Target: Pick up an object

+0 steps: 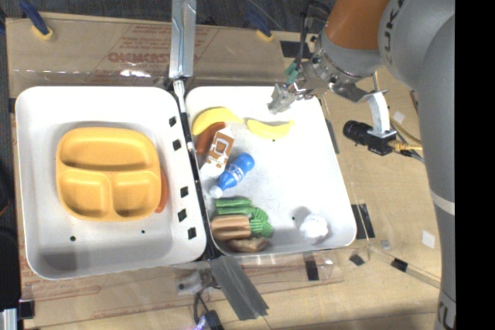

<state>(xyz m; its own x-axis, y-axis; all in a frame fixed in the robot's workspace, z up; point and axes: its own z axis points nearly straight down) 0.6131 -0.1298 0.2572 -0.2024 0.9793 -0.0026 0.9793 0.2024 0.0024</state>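
Note:
My gripper (pixel 281 99) hangs over the back edge of the right bin (pixel 334 180), just above and behind a yellow banana-shaped piece (pixel 269 127). Nothing shows in its grasp. In the same bin lie a yellow rounded fruit (pixel 213 119), a brown packet with a white label (pixel 216 150), a blue bottle with a white cap (pixel 234 172), a green toy (pixel 246 211), a brown hot-dog-like piece (pixel 230 229) and a white ball (pixel 313 226).
The left bin (pixel 39 112) holds a yellow divided tray (pixel 108 170). A metal divider bar (pixel 182 39) runs up between the two bins. Most objects crowd the right bin's left side; its middle and right floor are bare.

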